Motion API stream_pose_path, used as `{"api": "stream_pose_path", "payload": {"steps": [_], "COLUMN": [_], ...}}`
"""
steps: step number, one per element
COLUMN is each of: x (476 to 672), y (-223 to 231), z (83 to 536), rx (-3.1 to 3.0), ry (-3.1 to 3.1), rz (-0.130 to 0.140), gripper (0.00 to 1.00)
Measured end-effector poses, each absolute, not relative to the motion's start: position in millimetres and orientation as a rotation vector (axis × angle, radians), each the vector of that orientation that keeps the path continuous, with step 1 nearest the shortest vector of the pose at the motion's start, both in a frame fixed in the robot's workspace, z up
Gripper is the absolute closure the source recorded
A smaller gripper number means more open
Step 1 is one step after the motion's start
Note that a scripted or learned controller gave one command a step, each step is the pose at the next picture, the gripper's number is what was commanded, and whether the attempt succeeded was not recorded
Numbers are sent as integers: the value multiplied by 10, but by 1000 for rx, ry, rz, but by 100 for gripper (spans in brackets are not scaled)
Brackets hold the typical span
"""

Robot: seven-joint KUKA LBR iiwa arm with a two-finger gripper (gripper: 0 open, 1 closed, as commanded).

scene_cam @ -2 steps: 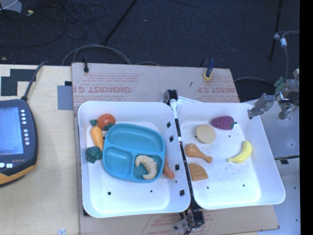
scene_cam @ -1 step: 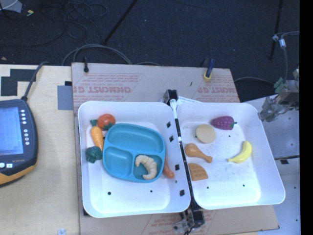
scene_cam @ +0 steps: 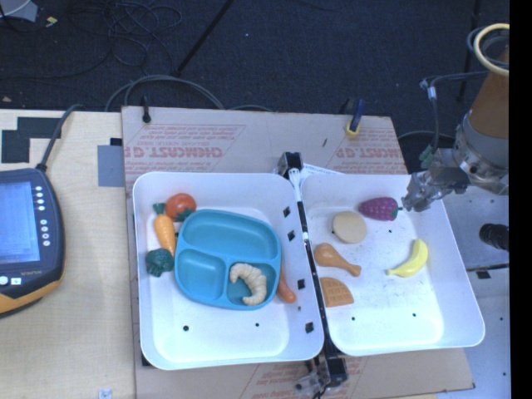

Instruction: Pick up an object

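Observation:
The right bin (scene_cam: 432, 327) holds a purple bunch of grapes (scene_cam: 378, 209), a beige round cookie (scene_cam: 349, 227), a chicken drumstick (scene_cam: 335, 258), a waffle piece (scene_cam: 336, 292) and a yellow banana (scene_cam: 411, 259). My gripper (scene_cam: 418, 198) hangs at the bin's upper right edge, just right of the grapes, with nothing seen between its fingers. In the left bin (scene_cam: 166, 339) a blue divided plate (scene_cam: 226, 257) carries a pale shrimp (scene_cam: 251, 280). A tomato (scene_cam: 179, 204), a carrot (scene_cam: 165, 233) and a broccoli piece (scene_cam: 158, 261) lie to the plate's left.
A raised divider (scene_cam: 301, 248) separates the two bins. A tablet controller (scene_cam: 25, 231) rests on the wooden bench at far left. Cardboard (scene_cam: 249, 144) lies under the bins, with cables on the dark floor behind.

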State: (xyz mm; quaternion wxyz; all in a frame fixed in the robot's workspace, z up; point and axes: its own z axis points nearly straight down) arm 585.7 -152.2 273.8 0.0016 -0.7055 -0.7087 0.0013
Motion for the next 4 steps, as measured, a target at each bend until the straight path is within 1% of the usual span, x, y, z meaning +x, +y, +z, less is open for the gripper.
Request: {"api": "stream_pose_path", "payload": {"steps": [1,2,3,4], "x": [6464,5583,5735,5120], "y": [-1448,-859,-340,-361], "z": [2120,1856,2323,3547], "rx": [-2219,-2210,-2216,-2221], "ry": [-2226,-2216,-2226,-2224], "rz": [-1,8,-1,-3], "gripper": [100,100,100,100]}}
